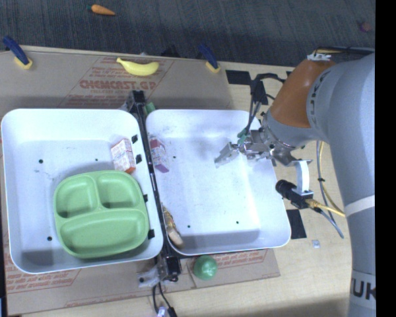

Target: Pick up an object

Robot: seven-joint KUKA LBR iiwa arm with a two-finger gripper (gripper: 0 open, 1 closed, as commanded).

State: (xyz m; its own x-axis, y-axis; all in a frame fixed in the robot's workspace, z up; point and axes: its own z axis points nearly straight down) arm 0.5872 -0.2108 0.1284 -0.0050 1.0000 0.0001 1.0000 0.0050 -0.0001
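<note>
Hand (226, 154) over right bin (204, 236) | near right edge | bare floor leftward

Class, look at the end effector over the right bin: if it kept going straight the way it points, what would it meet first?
Probably the bare white floor of the right bin. The end effector points left and downward, with nothing lying directly ahead, though depth is hard to judge from one view.
</note>
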